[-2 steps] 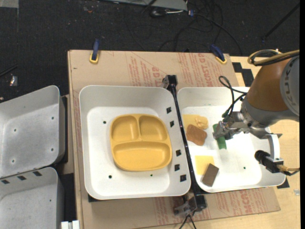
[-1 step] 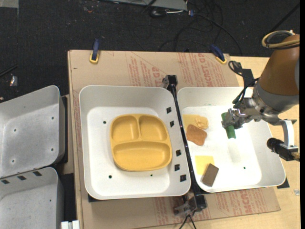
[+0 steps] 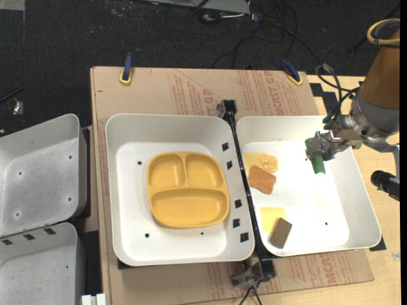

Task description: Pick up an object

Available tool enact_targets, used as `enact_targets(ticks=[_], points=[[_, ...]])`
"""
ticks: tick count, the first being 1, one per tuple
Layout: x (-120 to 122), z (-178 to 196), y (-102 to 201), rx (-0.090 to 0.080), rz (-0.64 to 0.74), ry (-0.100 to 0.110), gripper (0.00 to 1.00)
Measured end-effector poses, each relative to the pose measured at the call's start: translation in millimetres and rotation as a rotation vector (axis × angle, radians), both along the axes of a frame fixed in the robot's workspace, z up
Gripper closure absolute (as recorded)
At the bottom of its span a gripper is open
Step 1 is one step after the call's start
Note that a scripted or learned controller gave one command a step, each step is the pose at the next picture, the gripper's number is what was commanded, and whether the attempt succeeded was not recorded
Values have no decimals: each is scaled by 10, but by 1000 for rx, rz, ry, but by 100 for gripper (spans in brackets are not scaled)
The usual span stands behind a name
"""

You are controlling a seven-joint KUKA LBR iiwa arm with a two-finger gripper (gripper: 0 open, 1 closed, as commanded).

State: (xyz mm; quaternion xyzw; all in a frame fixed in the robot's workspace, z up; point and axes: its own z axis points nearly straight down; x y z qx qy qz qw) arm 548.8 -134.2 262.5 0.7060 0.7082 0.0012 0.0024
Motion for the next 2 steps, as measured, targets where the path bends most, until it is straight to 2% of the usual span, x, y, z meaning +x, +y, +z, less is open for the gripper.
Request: enact_targets(ticks=[2], points=[[-7,22,1132,3,6,6,100]])
